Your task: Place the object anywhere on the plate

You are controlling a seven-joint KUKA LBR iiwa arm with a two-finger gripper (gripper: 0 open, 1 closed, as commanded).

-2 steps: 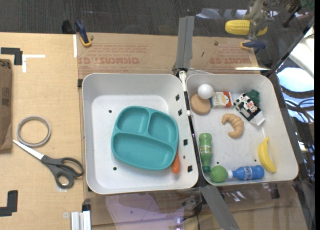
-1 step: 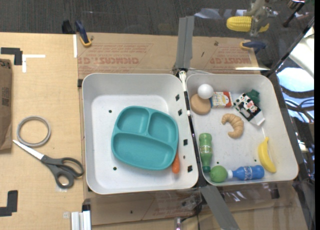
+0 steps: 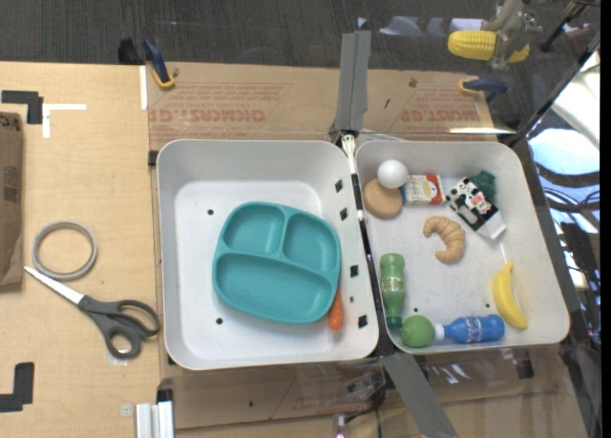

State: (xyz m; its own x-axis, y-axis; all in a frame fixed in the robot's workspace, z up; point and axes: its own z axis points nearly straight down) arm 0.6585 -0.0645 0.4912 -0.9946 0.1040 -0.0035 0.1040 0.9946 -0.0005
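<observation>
The pincer (image 3: pixel 511 31) is hanging high at the far right corner of the scene, beyond the back rim of the right bin (image 3: pixel 531 183), and a yellow corn cob (image 3: pixel 474 43) is sitting clamped between its fingers, so the pincer is closed on the cob rather than standing apart. The cob is lying roughly level, its long axis running left to right, with its free end pointing toward the teal plate (image 3: pixel 277 264). That plate, a three-compartment tray, is resting in the left bin (image 3: pixel 177 236), and it is lying well down and to the left of the corn cob, on the other side of the divider where the two bins are meeting. Judging from this, the coming move is depending on one diagonal: the cob is needing to travel leftward and toward the near edge of the desk, crossing over the right bin before reaching the plate. A small orange carrot (image 3: pixel 336 313) is lying just beside the plate's near right edge, so a drop toward the plate's middle is looking safer than one at that corner. Since the plate is wider than the cob is long, the cob's present orientation is seeming workable as it is
</observation>
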